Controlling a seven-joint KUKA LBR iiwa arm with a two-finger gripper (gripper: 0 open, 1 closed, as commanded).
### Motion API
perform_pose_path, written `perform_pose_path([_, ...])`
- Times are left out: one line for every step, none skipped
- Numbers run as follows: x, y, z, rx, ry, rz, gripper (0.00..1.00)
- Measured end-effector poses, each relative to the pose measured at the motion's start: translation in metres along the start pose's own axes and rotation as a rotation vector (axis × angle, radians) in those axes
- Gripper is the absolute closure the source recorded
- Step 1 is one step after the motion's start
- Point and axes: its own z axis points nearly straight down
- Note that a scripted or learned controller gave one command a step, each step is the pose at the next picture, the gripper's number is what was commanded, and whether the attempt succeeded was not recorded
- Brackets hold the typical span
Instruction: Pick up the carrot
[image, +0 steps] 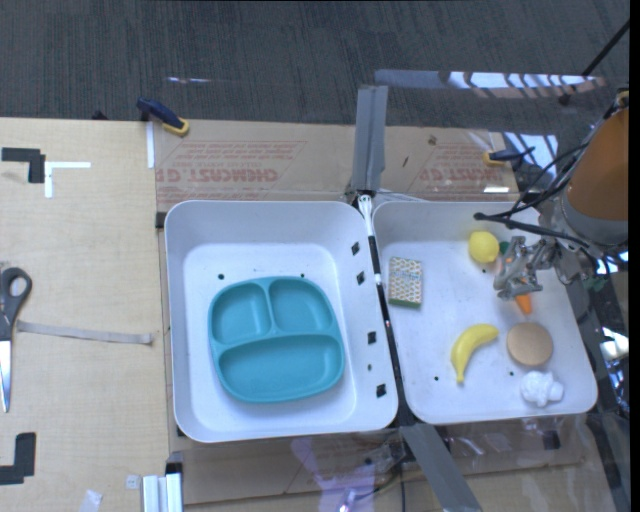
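Two white bins sit side by side on the desk. At the right of the frame, the claw (519, 270) hangs low in the right bin (430, 385), closed on the carrot (523, 301) — its orange tip pokes out below, between lemon (483, 247) and round cookie (529, 344).

Carrot mostly hidden under the gripper

Just an orange tip of the carrot (524, 301) peeks below the gripper (517, 275); arm (603, 175) cut off at right edge
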Motion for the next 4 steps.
perform_pose_path([0.051,0.0,-0.018,-0.007,0.009,-0.527,1.0])
perform_pose_path([0.088,0.037,0.014,-0.012,0.008,-0.991,1.0])
perform_pose_path([0.083,0.04,0.012,-0.007,-0.005,-0.994,0.0])
perform_pose_path([0.119,0.062,0.02,-0.011,0.008,-0.997,0.0])
